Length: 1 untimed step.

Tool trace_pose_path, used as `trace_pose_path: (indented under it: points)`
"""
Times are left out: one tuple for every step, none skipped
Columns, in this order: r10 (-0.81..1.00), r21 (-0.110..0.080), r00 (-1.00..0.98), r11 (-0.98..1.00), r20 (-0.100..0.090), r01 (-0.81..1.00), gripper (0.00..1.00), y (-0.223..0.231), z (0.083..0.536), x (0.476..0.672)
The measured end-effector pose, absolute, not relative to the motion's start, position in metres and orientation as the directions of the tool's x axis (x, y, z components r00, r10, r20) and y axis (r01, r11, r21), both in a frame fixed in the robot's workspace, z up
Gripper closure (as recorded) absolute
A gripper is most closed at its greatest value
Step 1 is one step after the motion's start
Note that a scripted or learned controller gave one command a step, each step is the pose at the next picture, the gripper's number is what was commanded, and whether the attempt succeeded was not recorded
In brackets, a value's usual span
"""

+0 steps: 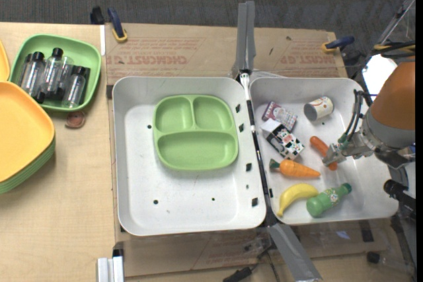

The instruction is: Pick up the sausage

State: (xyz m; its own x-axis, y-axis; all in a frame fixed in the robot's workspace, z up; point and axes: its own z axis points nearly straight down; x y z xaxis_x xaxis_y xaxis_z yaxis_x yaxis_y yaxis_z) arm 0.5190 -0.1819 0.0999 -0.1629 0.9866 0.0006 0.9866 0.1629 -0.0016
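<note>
Over the right bin (344, 86), closing on the sausage (320, 146) with the tool (332, 156), finger state impossible to tell; next, likely lowering squarely before clamping.

A green divided plastic plate (195, 132) is lying in the left white bin (129, 162); a yellow banana (295, 195), green bottle (326, 201) (tipped over) and orange carrot (299, 170) are sharing the right bin (373, 201).

Two white bins (125, 162) sit side by side on the desk (66, 221). One holds one green divided plate (195, 132). The other holds one sausage (318, 144), one carrot (299, 170), one banana (295, 195), one green bottle (328, 201), one cup (318, 107) and two small cartons (284, 135).
</note>
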Motion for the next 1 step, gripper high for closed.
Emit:
trace_pose_path:
  points:
    - [0.999,-0.002,0.050,-0.050,-0.002,0.999,1.00,-0.1339,0.1937,0.5482]
